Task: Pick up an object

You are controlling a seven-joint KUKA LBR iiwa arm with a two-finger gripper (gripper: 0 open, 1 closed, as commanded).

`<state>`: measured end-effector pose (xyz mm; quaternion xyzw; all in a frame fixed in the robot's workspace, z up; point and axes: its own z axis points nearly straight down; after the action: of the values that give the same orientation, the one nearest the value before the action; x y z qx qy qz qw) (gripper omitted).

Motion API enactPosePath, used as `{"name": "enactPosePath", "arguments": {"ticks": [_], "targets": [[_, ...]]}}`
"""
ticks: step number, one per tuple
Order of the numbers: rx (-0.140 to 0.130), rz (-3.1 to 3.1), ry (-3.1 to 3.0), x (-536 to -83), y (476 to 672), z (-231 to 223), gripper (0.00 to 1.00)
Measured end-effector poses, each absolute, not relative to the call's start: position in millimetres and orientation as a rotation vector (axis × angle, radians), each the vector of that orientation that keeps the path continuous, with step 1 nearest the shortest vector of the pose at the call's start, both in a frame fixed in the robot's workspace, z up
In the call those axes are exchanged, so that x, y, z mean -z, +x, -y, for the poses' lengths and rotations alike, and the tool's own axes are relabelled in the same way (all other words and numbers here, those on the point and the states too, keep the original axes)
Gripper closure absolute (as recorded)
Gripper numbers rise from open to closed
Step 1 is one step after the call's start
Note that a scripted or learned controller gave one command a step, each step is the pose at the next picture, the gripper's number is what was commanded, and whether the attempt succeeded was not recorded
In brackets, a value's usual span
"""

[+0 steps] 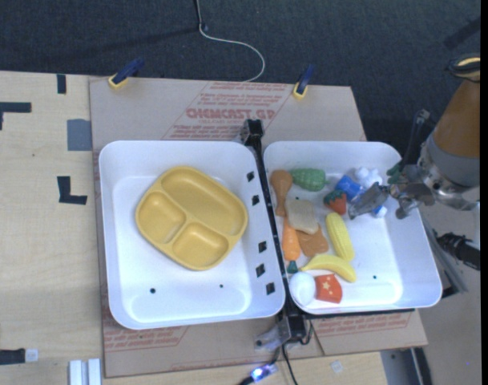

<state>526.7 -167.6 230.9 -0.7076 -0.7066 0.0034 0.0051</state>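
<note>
Toys lie heaped in the right bin [404,291], crowded against its left wall, all smooth moulded plastic food: a pale drumstick [280,184] at the top beside a knobbly green piece [309,178]; a flat tan bread slice [303,215] under them; an orange carrot [291,243] running down along the wall; a ribbed yellow corn cob [340,237] standing nearly upright in the view; a curved banana [332,266] below it; a white egg [302,287] touching a red piece [329,289] at the bottom; a blue and white cluster [357,184] sits nearer the top right, with a small red bit [336,204] just beside it.

Gripper [377,201] hangs over the upper right part of that bin, just beside the blue and white cluster; its grey fingers [364,204] point left and nothing can be seen between them; whether they are apart or together I cannot tell.

Right half of the right bin's floor is bare white, giving open room between the toys and the right rim; the left bin [119,215] holds a yellow tray [191,216] with three compartments, rounded at the corners and turned at a slant, with bare floor all round it; both bins have rounded rims and meet at a dark divider [264,215]; brown cardboard [227,111] lies under them.
</note>
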Motion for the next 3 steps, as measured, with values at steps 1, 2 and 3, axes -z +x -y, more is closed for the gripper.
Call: {"name": "enactPosePath", "arguments": {"ticks": [1,2,3], "targets": [[-0.002,2.222,-2.219,-235.9,529.0,167.6,0.00],[-0.007,2.218,-2.217,-185.2,529.5,176.5,0.00],[-0.006,2.220,-2.216,-129.7,538.5,173.1,0.00]]}}
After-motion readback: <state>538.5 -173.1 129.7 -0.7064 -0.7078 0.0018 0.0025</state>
